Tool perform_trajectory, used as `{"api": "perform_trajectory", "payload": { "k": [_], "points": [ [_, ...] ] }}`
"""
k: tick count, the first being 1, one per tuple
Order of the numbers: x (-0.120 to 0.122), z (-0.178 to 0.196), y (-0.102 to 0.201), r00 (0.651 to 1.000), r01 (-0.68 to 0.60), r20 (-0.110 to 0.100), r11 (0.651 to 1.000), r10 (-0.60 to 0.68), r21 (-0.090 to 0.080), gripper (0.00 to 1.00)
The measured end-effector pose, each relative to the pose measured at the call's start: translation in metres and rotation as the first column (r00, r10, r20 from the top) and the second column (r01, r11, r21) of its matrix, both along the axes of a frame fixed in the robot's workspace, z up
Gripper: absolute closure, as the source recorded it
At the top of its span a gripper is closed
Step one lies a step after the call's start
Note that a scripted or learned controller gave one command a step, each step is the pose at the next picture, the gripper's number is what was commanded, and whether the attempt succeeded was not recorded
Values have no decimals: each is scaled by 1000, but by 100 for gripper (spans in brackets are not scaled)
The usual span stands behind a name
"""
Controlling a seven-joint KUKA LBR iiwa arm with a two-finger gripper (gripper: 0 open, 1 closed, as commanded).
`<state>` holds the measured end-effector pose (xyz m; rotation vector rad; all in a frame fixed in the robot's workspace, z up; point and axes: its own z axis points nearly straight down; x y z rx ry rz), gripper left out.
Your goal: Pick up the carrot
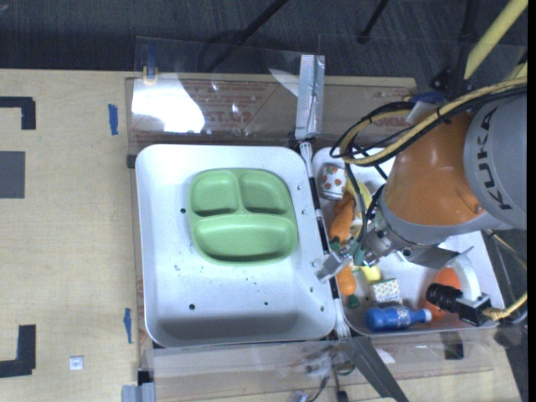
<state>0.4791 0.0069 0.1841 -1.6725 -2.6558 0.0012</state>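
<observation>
Over the right bin (469, 329), gripper (356, 254) state indeterminate; advise centring on the carrot (342, 217) lengthwise, clear of neighbouring clutter.

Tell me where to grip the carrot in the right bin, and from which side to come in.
Grip the carrot across its orange middle, coming straight down from above. It lies lengthwise along the right bin's left wall, so closing along that wall looks blocked; set the fingers across its narrow width. The gripper hovers just beside its lower end.
</observation>
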Motion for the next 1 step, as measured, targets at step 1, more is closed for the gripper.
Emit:
{"api": "perform_trajectory", "payload": {
  "k": [1],
  "points": [
    [0, 0, 0, 1000, 0, 0, 1000, 0, 0, 0]
  ]
}}
